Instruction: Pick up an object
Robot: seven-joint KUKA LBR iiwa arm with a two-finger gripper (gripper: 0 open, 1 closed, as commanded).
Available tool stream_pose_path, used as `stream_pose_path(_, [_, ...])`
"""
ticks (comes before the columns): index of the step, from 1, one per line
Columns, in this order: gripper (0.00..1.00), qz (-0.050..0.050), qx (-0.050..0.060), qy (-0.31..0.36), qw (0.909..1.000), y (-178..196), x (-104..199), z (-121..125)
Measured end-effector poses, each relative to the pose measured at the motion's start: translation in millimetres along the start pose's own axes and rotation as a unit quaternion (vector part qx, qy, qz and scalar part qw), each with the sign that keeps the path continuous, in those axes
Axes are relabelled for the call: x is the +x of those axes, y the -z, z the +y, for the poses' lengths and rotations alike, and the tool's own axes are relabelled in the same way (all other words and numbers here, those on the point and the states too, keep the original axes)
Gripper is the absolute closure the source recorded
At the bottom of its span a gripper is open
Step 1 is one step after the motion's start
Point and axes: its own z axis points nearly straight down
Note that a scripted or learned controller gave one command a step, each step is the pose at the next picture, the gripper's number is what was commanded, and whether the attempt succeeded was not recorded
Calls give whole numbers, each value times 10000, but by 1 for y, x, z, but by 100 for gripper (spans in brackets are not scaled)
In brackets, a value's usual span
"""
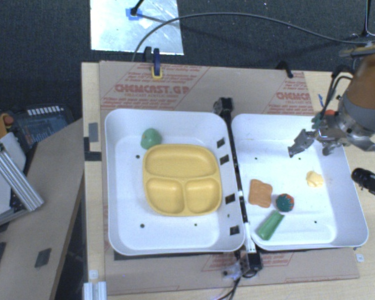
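Observation:
The right bin [337, 230] holds a small pale yellow piece [314, 179], a flat orange piece [260, 193], a small ball in red and green [284, 202] and a green cylinder [269, 224]. My gripper [314, 147] hangs over the upper right part of this bin, above and just beyond the yellow piece. Its fingers [299, 144] stand apart, open, with nothing between them. In the left bin [119, 186] lie a yellow divided plate [181, 179] and a round green object [151, 137] at the plate's upper left.
A black divider with clips [232, 180] runs between the two bins. Cables [250, 17] cross the dark floor behind the bench. A metal frame [12, 174] and a device [37, 124] stand at the left. A black part [370, 181] juts in over the right bin's edge.

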Motion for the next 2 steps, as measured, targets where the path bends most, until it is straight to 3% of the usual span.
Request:
stream_pose_path(1, [0,-9,-64,13,10000,7,1,2])
stream_pose_path(2, [0,-10,-56,5,10000,-34,1,4])
